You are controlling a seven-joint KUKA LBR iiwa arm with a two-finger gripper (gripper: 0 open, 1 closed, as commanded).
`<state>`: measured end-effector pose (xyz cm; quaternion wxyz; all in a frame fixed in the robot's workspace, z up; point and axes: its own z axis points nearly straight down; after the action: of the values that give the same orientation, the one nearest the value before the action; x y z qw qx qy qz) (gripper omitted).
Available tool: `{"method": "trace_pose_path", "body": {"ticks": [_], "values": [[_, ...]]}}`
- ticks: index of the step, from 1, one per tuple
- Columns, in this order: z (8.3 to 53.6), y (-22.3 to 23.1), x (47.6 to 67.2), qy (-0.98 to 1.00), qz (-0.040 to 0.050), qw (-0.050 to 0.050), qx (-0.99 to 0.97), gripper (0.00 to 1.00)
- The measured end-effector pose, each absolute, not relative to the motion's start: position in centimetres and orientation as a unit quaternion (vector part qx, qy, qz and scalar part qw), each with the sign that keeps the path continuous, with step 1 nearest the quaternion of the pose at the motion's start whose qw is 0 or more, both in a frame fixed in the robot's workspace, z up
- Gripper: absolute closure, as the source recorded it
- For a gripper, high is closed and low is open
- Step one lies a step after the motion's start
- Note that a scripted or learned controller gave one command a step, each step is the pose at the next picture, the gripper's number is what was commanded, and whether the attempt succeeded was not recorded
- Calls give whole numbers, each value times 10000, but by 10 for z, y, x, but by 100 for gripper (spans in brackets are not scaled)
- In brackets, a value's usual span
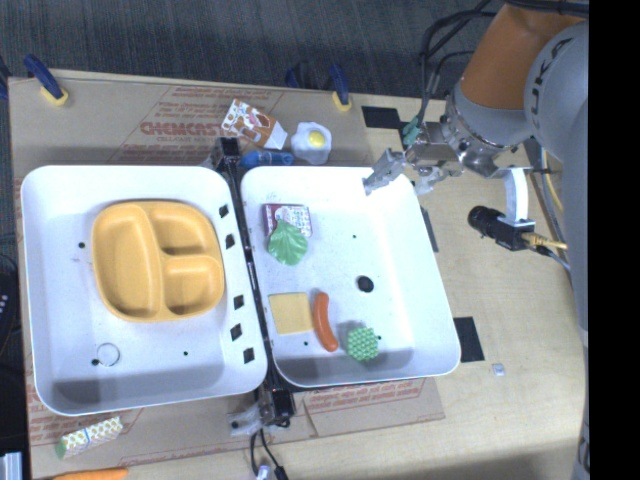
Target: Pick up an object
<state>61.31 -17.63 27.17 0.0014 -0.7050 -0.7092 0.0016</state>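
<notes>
The gripper, its open-or-closed state unclear, hovers at the right bin's upper rim; the green leaf toy lies lower left.

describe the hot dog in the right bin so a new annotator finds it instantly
Look in the right-hand white bin, along its near edge, where three small items sit in a row. The hot dog is the middle one, between the yellow cheese slice and the green knobbly ball. It is the one thin, orange-red, sausage-shaped piece.
</notes>
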Motion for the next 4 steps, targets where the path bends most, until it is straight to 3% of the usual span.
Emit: {"method": "trace_pose_path", "body": {"ticks": [1,2,3,4], "values": [[105,-164,537,-7140,20,34,-7002,0],[91,-140,492,-7407,8,19,-6718,0],[101,-140,493,-7422,13,26,-6701,100],[91,-143,476,-8510,3,23,-5251,100]]}}
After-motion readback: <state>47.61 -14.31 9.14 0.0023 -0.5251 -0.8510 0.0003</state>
